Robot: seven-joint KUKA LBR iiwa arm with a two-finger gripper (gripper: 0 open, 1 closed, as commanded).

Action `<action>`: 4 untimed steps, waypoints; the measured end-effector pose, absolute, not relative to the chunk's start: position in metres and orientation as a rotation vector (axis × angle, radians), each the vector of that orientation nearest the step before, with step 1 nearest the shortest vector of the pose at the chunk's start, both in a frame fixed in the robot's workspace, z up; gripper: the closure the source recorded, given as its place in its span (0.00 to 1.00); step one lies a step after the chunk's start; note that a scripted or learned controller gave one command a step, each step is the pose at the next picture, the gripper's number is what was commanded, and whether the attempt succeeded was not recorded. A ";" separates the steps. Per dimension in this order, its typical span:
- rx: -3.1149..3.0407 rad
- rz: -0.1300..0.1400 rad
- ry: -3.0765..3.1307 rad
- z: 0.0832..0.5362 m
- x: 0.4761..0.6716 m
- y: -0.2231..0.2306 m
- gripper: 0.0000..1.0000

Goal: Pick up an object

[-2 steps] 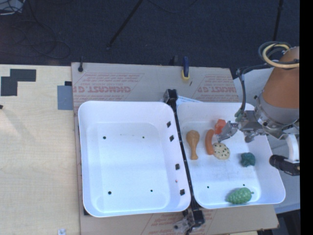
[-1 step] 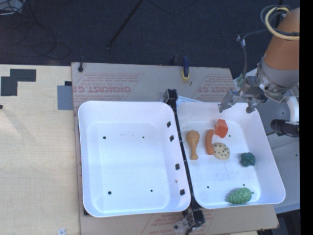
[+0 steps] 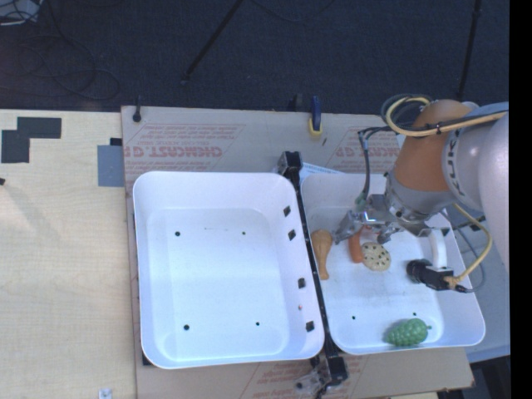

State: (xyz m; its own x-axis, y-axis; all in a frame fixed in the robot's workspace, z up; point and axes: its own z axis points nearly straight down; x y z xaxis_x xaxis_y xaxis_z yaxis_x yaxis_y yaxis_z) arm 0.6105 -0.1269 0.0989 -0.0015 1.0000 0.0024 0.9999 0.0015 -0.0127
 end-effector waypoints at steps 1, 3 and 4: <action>-2.221 0.004 -2.216 0.118 0.613 -0.129 1.00; -2.227 0.000 -2.219 0.279 0.550 -0.089 1.00; -2.223 0.010 -2.210 0.258 0.472 -0.121 1.00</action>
